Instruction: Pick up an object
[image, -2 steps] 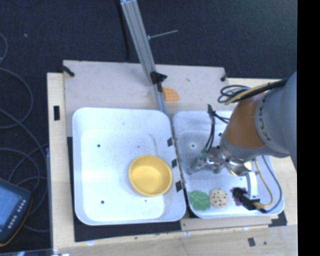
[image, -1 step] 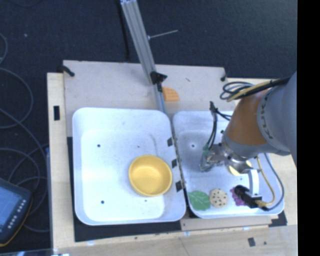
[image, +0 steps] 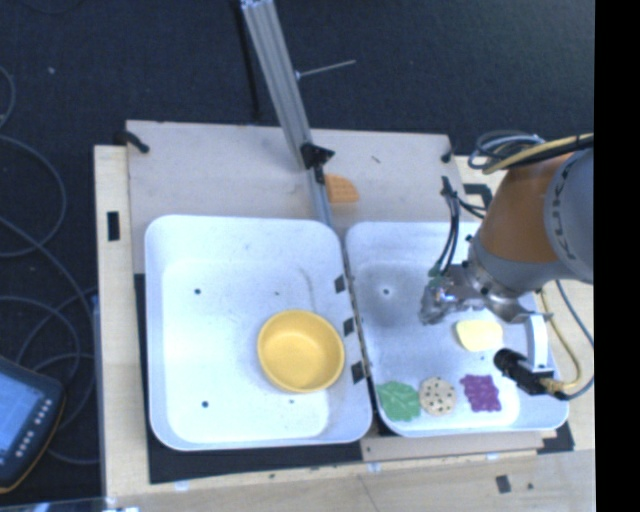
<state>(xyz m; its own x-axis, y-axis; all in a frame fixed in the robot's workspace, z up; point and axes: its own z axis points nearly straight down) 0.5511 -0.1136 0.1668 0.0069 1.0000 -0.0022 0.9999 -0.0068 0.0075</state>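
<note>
Jaws (image: 437, 303) hang low inside the right bin (image: 400, 260), and from here I cannot tell how they stand. Just at their 3 o'clock lies a pale yellow piece (image: 478, 333). Toward 6 o'clock sit a green piece (image: 399, 399), a cookie (image: 436, 396) and a purple piece (image: 482, 392). A yellow bowl (image: 300, 350) rests in the left bin (image: 200, 260).

A slanted metal rail (image: 285, 95) crosses the wooden bench (image: 230, 170) from the top, ending at a black clamp (image: 316, 156); a small orange piece (image: 341, 189) lies just beside it; dark cables (image: 30, 200) loop over the floor at left; a tablet screen (image: 22, 415) sits at the lower left corner.
</note>
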